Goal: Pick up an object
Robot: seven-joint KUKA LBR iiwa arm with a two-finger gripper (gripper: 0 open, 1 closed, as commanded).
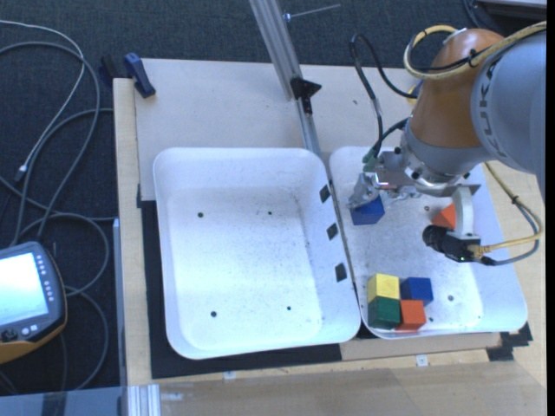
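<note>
Hovering claw (375, 193) touching blue block (368, 211)

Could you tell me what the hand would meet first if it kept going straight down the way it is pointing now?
Most likely the blue block: the hand points down into the right bin and sits right over that block. From this slanted view, I cannot judge whether it already touches it. Beneath lies the bin floor.

Pale wooden bench (217, 102), 2 shallow white bins (243, 250) side by side on it, blue clamp (139, 74) at its far-left corner
</note>
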